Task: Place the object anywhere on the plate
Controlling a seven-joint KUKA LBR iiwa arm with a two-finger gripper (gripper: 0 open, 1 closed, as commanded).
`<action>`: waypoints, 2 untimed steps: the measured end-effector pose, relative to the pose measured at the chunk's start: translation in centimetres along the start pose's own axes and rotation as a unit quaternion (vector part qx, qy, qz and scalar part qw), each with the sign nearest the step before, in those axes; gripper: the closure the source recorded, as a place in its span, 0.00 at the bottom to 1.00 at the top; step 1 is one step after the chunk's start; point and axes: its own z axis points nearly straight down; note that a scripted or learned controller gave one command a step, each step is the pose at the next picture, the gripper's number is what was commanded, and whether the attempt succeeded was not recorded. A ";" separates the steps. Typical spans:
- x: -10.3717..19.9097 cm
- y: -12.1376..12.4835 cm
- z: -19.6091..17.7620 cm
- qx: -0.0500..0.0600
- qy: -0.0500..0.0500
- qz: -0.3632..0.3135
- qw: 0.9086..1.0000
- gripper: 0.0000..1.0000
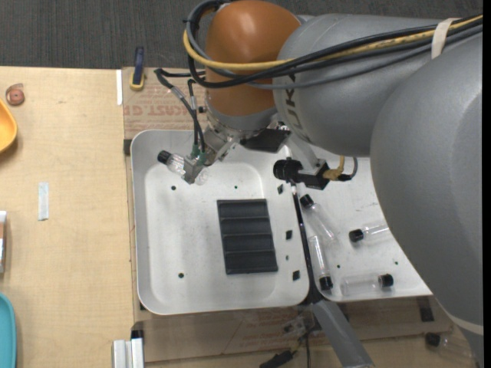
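**Pick attempt at vial, left bin**

Pincer (201,159) low over the left bin (153,274), upper-left corner, at a clear vial (175,163) with black cap; whether it is parted or grips the vial, cannot tell; black ridged plate (247,236) near, mid-bin; judged step: grasping; next calls for lift, short carry onto plate.

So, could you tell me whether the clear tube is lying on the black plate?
No, the clear tube lies off the black plate.

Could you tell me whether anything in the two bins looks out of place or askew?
Nothing looks spilled or broken. The clear tubes lie scattered at mixed angles in the right bin; another tube sits by the gripper in the left bin.
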 end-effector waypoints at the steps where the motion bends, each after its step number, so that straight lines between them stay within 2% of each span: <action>1: 4.4 -3.9 0.4 0.001 0.001 0.010 1.000 1.00; 2: 6.5 -5.3 -4.1 0.001 0.000 0.005 1.000 1.00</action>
